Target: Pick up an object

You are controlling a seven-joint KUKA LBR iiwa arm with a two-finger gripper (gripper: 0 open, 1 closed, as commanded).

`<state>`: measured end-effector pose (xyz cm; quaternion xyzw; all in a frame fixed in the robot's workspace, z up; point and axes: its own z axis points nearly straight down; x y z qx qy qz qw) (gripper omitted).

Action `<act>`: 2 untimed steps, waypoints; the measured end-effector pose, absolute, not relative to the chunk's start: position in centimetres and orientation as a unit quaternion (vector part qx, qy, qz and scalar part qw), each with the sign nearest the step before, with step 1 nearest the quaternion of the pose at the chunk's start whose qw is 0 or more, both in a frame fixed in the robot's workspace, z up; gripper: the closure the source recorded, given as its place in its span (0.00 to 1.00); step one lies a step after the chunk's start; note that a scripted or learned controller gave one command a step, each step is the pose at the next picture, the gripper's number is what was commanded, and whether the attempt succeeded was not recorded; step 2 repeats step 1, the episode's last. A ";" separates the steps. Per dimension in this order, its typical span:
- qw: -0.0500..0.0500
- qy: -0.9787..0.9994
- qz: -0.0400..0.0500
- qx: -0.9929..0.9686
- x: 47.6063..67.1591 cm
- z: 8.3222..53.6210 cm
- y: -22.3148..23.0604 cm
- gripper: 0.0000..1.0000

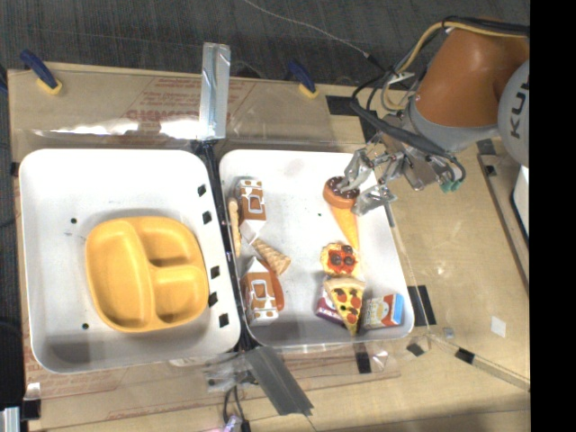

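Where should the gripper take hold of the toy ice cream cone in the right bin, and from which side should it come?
Probably at the wide upper end of the ice cream cone, just below the dark scoop. It lies flat, tip toward the bin's front, so coming from above with fingers across its width looks best. The gripper is already beside that end.

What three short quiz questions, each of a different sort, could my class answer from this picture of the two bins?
1. True or false: the yellow divided plate lies in the right bin.
2. Which toy is nearest the gripper? A) ice-cream cone B) pizza slice C) yellow divided plate
3. Fill in: the arm reaches in from the picture's ____ side.

Key: 1 false, it lies in the left bin. 2 A. 3 right.
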<state>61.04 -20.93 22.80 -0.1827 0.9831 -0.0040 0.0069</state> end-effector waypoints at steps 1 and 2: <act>0.000 0.998 0.000 -0.070 49.6 21.6 -16.6 1.00; 0.000 0.998 0.000 -0.070 49.6 21.6 -16.6 1.00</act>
